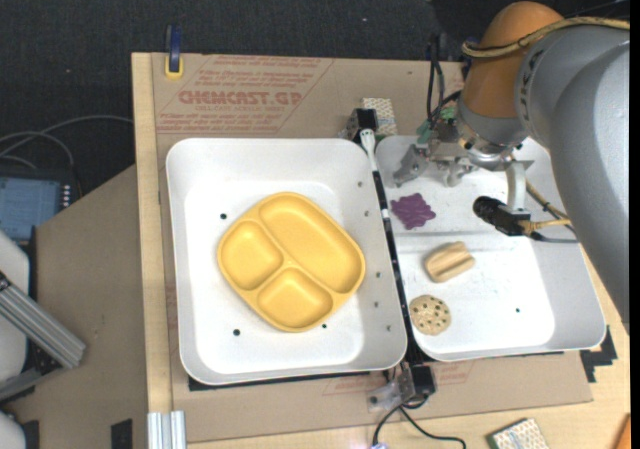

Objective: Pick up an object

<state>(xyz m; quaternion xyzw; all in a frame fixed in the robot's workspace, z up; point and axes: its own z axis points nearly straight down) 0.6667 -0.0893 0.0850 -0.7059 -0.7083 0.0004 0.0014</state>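
In the right bin [540, 312] lie three objects: a flat purple piece [412, 210] near its left wall, a tan bread-like roll [448, 261] in the middle, and a round speckled cookie [430, 314] toward the front. My gripper [437, 165] hangs at the bin's back left corner, just behind the purple piece and apart from it. Nothing is visibly held in it. The grey arm with its orange band [505, 57] covers the bin's back right part.
The left bin [190, 267] holds a yellow divided plate [290, 260]. A black fitting with a cable [500, 215] juts from the wrist over the right bin. The bins' shared wall [385, 227] runs close beside the purple piece.
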